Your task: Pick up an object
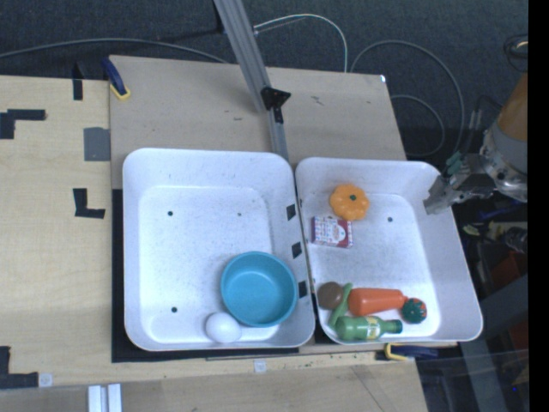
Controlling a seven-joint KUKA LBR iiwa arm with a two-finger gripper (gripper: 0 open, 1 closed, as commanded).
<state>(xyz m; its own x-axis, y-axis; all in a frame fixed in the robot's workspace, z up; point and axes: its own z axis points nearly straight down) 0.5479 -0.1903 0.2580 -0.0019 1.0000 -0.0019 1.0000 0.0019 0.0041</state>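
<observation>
I see a green bottle [367, 326] and a carrot [376, 299] in the right bin [446, 256], down and left of my hand [443, 194]. I cannot tell its grip. An orange pumpkin [349, 202] sits left.

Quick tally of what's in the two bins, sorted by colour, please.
Blue: 1, bowl
White: 1, ball
Orange: 2, pumpkin, carrot
Green: 1, bottle
Red-white: 1, packet
Brown: 1, round piece
Red-green: 1, small ball
Total: 8
</observation>
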